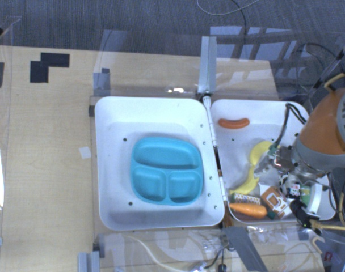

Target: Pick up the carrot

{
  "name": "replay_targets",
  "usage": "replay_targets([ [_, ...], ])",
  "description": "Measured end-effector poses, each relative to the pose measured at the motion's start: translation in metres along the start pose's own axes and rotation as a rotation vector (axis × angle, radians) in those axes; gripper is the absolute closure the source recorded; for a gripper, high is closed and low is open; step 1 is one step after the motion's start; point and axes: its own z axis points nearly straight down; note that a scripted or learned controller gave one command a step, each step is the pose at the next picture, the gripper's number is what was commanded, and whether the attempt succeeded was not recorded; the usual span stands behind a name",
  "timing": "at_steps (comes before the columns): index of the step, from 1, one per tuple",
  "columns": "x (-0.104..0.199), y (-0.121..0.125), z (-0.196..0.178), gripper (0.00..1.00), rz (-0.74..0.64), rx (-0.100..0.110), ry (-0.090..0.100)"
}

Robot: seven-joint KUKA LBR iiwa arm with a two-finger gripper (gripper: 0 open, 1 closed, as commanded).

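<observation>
Carrot: the carrot lies on its side at the near edge of the right bin, close to the divider between the two bins, its thicker end toward the right.
My claw: my claw hangs over the near right part of the right bin, just right of the carrot and above a brown packet. I cannot tell how the claw stands, and I see nothing I could call gripped.
My arm: my arm comes in from the right, its orange band over the right rim of the bin.
Banana: a yellow banana curves through the middle of the right bin, its near tip close to the carrot.
Sausage: a reddish sausage lies at the far left of the right bin, well apart from the carrot.
Left bin: the left bin holds a blue divided plate in its middle.
Surface: the wooden surface stretches left of both bins.
</observation>
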Motion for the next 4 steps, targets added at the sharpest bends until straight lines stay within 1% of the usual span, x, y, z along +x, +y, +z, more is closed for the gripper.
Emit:
replay_targets([
  [1,0.016,-0.007,-0.105,0.00,-0.045,-0.002,0.000],
  [2,-0.026,0.006,-0.101,0.00,-0.092,-0.002,-0.001],
  [3,0.022,-0.010,-0.003,0.00,-0.021,0.003,0.000],
  [4,-0.007,0.006,0.008,0.00,0.152,-0.005,0.018],
])
